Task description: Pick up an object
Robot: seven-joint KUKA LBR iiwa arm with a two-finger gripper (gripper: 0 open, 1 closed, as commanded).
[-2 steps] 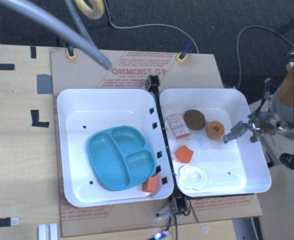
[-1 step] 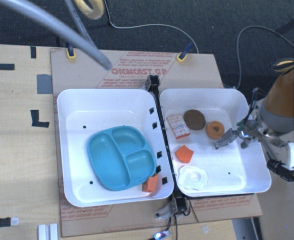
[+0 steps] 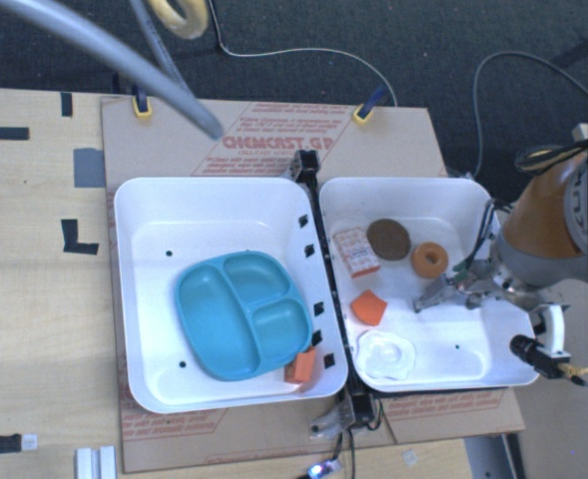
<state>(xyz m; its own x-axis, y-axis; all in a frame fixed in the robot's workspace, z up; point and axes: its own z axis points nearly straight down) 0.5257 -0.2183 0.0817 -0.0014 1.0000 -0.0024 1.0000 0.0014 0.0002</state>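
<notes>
Table (image 3: 34, 297) of pale wood seen from above, carrying two shallow white bins side by side; the left bin (image 3: 144, 228) holds a blue divided plate (image 3: 242, 312) at its centre, with a small orange block (image 3: 300, 367) touching the plate's rim at five o'clock; the right bin (image 3: 413, 193) holds a printed card packet (image 3: 354, 251) at ten o'clock, a brown disc (image 3: 387, 238) and a tan ring (image 3: 430, 259) towards twelve, an orange cube (image 3: 369, 308) at eight o'clock and a crumpled white piece (image 3: 385, 353) at seven; the end effector (image 3: 435, 297) hangs at three o'clock, just below the ring, grasping nothing, fingers apparently parted.
</notes>
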